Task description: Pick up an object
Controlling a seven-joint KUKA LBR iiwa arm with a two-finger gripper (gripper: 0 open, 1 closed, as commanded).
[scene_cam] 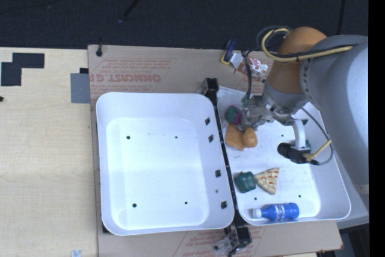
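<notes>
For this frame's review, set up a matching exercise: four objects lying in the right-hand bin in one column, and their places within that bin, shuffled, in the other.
Things:
1. blue plastic bottle with a white cap
2. tan pizza-slice toy
3. orange-brown rounded lump
4. dark green chunky toy

Places:
A. directly below the gripper, near the divider between the bins
B. lying on its side along the bin's near edge
C. next to the divider, to the left of the pizza slice
D. mid-bin, to the right of the green toy

Pairs: 1-B, 2-D, 3-A, 4-C
</notes>
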